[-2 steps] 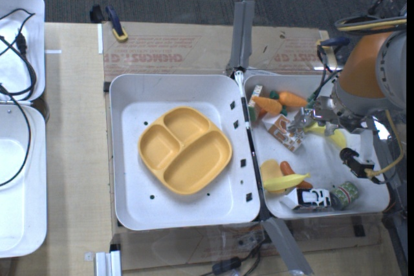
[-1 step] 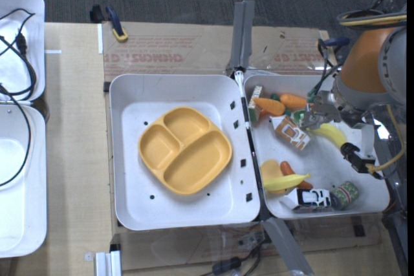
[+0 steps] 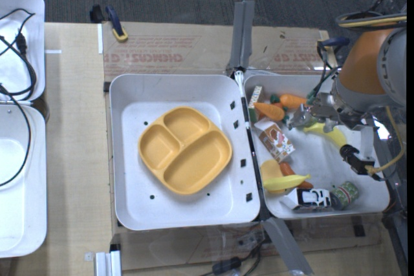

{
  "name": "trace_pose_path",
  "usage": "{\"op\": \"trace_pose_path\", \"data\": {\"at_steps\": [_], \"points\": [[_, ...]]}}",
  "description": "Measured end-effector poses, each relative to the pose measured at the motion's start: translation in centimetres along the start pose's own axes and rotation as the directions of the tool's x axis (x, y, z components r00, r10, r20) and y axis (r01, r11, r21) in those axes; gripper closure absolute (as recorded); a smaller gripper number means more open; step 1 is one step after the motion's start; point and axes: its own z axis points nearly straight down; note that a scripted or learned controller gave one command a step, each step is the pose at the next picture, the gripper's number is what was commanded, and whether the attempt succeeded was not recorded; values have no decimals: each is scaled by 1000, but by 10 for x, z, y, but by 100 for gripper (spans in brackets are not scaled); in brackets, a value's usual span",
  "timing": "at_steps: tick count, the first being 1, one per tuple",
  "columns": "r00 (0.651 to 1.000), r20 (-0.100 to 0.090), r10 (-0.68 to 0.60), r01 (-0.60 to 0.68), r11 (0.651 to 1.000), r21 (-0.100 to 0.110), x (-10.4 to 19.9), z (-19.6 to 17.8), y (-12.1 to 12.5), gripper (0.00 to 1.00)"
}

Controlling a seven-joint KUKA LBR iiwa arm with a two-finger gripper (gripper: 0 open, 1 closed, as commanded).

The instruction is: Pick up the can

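The can (image 3: 346, 194) is small with a green patterned label. It lies on its side in the front right corner of the right bin (image 3: 362, 207). My gripper (image 3: 302, 117) hangs over the back middle of that bin, well behind the can and to its left. It is close to an orange carrot (image 3: 269, 111) and a yellow banana-like piece (image 3: 330, 133). Nothing shows between the gripper and the can.
The right bin also holds a second carrot (image 3: 292, 100), a small printed carton (image 3: 277, 142), a yellow banana (image 3: 286, 182) and a black-and-white toy (image 3: 314, 198) right beside the can. A yellow divided plate (image 3: 185, 150) lies in the left bin (image 3: 129, 203).
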Motion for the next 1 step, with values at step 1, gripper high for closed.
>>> {"op": "trace_pose_path", "data": {"at_steps": [1], "points": [[999,6,49,-49,998,36,-48,16,-66,0]]}}
